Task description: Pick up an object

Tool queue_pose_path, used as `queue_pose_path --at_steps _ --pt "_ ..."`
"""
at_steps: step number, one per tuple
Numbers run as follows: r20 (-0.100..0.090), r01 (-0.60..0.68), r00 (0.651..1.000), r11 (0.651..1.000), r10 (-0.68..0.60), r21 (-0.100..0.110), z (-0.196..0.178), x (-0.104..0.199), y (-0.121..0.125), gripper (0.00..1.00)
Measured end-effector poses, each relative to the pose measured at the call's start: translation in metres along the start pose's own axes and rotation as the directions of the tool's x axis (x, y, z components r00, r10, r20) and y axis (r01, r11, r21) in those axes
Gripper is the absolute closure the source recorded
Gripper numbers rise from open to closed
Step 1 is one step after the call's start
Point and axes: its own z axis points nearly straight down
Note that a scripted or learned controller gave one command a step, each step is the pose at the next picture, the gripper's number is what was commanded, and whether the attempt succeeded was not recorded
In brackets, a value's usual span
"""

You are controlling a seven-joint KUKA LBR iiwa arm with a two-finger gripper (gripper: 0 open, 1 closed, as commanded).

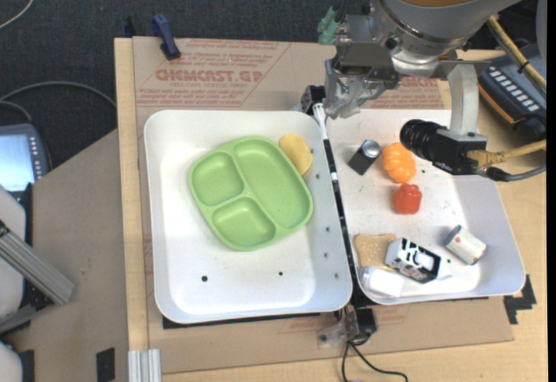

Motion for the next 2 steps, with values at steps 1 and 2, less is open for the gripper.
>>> queue_pose_path --at_steps 1,2 --pt "0.001 0.008 1.0 1.0 -0.008 0.008 0.09 0.11 -0.019 1.0" --pt "-0.002 -0.006 1.0 1.0 0.006 -0.011 -0.018 0.063 -0.026 1.0"
